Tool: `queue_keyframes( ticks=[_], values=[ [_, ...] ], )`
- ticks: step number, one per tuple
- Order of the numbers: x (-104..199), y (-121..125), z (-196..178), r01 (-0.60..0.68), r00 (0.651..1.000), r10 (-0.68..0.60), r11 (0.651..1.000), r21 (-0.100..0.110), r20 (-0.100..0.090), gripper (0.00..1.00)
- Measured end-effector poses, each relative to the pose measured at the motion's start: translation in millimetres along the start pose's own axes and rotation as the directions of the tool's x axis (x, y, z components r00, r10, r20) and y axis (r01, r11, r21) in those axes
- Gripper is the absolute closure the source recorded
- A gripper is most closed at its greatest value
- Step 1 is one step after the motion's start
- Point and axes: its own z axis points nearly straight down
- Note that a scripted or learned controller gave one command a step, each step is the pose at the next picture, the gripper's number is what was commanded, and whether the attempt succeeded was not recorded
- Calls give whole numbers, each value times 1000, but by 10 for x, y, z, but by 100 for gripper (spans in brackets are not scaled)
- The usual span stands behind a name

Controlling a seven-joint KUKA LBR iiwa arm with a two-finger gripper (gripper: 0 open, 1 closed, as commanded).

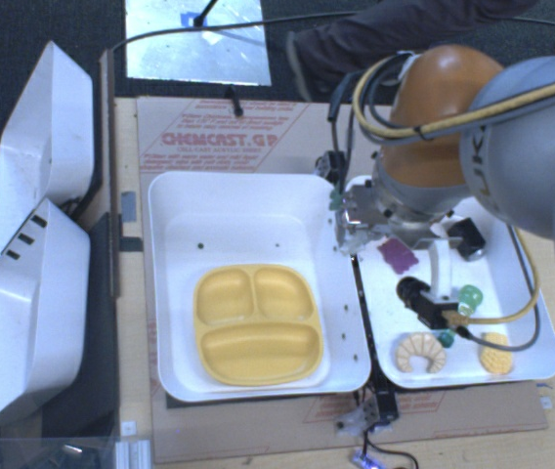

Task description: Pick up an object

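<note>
Purple object (397,255): seen in right bin (547,356), just beside tool (380,231).
Tool: held over right bin; grip state cannot be told.

The arm (512,96) hides the right bin's (539,356) far end behind the gripper (380,231); a purple thing (397,255) just below the gripper lies partly covered, its shape unclear.

- A robotics lab or test cell, not a home.
- A heavy grey arm (527,115) with an orange band reaches over the surface (133,340).
- Two shallow white bins (160,291) sit on a printed cardboard sheet (224,135); more white tubs (43,164) lie at the left.
- A loose cable (180,32) crosses the dark floor (23,8).
</note>
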Motion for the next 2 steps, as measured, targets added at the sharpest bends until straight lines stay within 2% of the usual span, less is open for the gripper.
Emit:
queue_keyframes(
  ticks=[1,2],
  values=[
    [412,-99,41,-1,1000,1,1000,0,0,100],
    [393,-96,39,-4,1000,4,1000,0,1,0]
  ],
)
